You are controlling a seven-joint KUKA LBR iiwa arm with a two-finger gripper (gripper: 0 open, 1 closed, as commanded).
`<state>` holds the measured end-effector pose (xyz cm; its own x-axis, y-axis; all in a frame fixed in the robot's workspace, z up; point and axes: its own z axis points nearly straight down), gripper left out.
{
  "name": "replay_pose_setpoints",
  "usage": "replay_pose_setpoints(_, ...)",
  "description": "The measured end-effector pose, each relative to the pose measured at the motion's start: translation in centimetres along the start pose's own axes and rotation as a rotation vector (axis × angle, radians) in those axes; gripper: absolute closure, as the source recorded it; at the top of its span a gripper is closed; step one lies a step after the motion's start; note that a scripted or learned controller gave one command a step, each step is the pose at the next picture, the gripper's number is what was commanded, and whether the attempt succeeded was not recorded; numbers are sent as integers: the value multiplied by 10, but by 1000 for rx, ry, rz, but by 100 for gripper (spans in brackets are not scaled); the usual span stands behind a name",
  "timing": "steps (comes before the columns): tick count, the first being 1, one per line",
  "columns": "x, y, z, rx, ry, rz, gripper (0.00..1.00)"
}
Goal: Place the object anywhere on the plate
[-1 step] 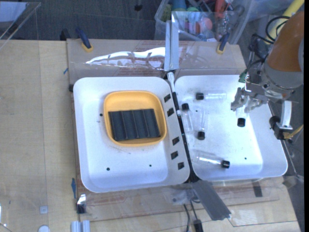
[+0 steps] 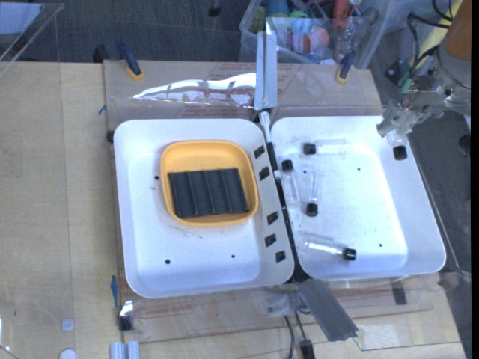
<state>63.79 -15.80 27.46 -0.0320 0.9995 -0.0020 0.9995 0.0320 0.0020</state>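
The claw [image 2: 393, 122] is seen at the far right corner of the right bin [image 2: 419, 253], poised over the rim; whether it is open or closed cannot be told. Nothing is seen held in it. Inside the right bin, several clear tubes with black caps are scattered: one [image 2: 323, 148] near the far wall, two [image 2: 299, 188] lying close to the divider [image 2: 271, 200], and one [image 2: 329, 249] towards the near edge. The yellow plate [image 2: 176, 159] is set in the left bin [image 2: 142, 268], and a dark ridged tray [image 2: 208, 193] is resting on it. The pick is judged not yet done. A reach down to one tube is called for next, then a carry across the divider to the plate.
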Motion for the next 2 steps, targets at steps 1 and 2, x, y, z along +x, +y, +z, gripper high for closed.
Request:
replay_pose_setpoints(1, -9, 30, 0, -2, -1, -172, 100)
replay_pose_setpoints(2, -32, 29, -66, -4, -2, -448, 100)
